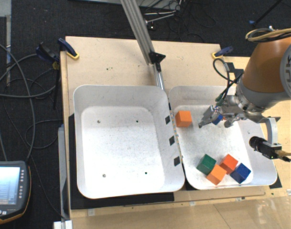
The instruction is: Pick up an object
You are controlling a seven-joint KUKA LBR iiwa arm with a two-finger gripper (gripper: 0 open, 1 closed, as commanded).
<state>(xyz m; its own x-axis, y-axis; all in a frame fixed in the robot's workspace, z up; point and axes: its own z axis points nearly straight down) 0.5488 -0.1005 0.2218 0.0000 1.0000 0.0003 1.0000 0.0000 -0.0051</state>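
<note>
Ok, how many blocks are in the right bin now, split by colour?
Orange: 3, one apart at the bin's upper left, two in the lower cluster
Green: 1
Blue: 1
Total: 5
</note>
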